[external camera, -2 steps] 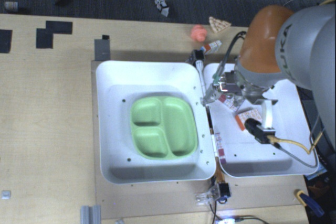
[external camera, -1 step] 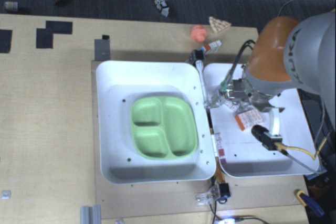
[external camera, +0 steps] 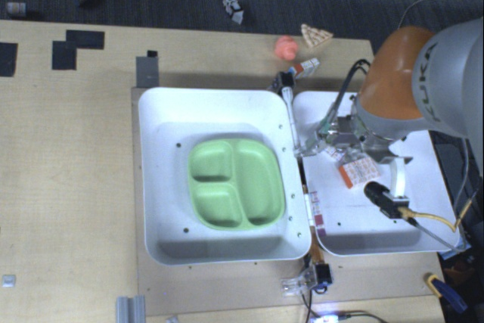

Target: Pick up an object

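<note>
A light green divided plate (external camera: 233,182) lies flat in the left bin (external camera: 162,163). In the right bin (external camera: 431,185) a small orange and white packet (external camera: 356,170) rests just under the wrist. My gripper (external camera: 335,141) hangs low over the right bin's left part, next to the wall between the bins, with the packet slightly right of and below it. The grey arm with its orange band (external camera: 393,76) covers the bin's back half. Nothing shows between the gripper's tips.
A pink ball (external camera: 286,48), a tan wedge (external camera: 316,35) and a small orange-capped tube (external camera: 305,68) lie on the bench behind the bins. Dark patches mark the bench at the far left. Small bits of clutter sit on the dark floor beyond.
</note>
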Available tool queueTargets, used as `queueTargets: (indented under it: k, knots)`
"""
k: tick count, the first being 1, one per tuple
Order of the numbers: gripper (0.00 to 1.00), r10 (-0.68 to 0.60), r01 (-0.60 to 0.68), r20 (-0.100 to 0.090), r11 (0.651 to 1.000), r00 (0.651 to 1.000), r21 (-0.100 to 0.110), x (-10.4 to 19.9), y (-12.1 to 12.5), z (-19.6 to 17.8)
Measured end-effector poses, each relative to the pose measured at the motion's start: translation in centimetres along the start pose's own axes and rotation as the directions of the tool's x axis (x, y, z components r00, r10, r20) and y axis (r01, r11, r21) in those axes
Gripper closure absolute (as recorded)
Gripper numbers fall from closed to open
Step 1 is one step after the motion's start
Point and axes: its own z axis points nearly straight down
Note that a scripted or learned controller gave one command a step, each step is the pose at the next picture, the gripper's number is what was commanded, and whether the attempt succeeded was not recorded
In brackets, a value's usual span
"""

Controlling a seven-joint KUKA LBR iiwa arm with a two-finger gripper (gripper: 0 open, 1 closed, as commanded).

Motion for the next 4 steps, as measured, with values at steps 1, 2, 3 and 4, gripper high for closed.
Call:
queueTargets:
  k: [1, 2, 3, 4]
  knots:
    - [0.00, -0.002, 0.002, -0.004, 1.000, 1.000, -0.006, -0.17, -0.24, 0.48]
    - [0.00, -0.003, 0.003, -0.008, 1.000, 1.000, -0.002, -0.37, 0.03, 0.78]
    - [0.00, -0.003, 0.003, -0.008, 1.000, 1.000, -0.002, -0.40, 0.03, 0.81]
    - [0.00, -0.003, 0.003, -0.008, 1.000, 1.000, -0.004, -0.47, -0.01, 0.89]
